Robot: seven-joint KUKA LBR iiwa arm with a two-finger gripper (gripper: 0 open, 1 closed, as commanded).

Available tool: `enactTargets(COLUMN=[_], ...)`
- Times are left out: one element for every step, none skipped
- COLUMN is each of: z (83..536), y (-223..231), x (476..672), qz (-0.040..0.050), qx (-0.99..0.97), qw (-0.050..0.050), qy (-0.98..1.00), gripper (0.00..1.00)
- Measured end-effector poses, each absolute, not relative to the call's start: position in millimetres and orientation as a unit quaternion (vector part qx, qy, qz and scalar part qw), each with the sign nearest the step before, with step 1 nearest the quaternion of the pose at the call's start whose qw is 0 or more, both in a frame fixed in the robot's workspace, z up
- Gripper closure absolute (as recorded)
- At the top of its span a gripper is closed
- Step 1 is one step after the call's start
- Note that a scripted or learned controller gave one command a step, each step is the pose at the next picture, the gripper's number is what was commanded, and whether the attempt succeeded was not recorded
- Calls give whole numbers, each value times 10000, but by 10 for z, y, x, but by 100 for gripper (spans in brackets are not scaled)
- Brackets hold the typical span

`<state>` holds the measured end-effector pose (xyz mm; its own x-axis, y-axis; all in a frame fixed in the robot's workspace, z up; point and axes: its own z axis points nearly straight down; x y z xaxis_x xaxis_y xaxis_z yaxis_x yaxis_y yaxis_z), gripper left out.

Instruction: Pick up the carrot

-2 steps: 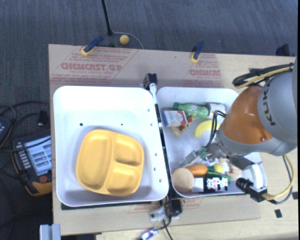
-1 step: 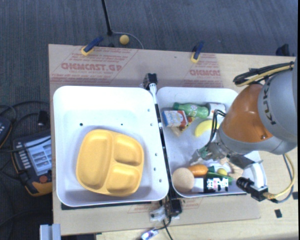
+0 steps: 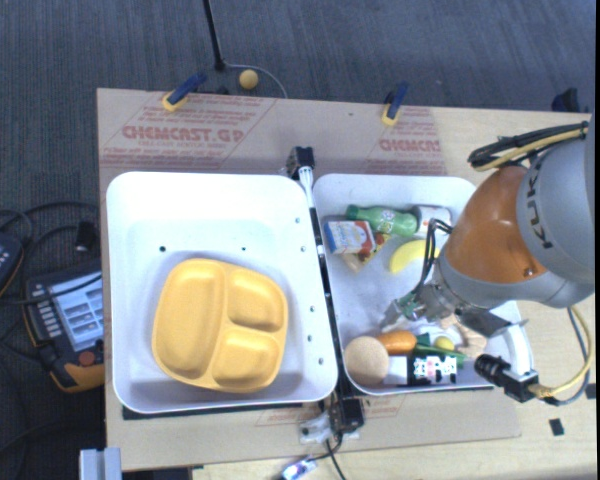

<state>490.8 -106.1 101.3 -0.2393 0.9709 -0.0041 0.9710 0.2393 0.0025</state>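
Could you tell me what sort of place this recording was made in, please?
Most likely a robotics lab's pick-and-place bench. A KUKA arm reaches over two white bins of toy items, such as a carrot and a yellow tray, on a clamped board, with a teach pendant alongside.

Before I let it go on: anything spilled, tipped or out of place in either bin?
Nothing spilled or broken. The right bin is crowded: the green bottle lies on its side near the far wall, and the carrot sits wedged between a tan ball and other items beside the gripper. The yellow tray lies flat in the left bin.
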Motion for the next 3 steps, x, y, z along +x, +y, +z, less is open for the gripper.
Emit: enactTargets(z=[1060, 1059, 888], y=[-1055, -1053, -1131], x=[4902, 4901, 4877], qz=[-23, -24, 18], qx=[6159, 6156, 5148], qw=[-19, -22, 5], qy=[7878, 7881, 8573], gripper=[100, 0, 0])
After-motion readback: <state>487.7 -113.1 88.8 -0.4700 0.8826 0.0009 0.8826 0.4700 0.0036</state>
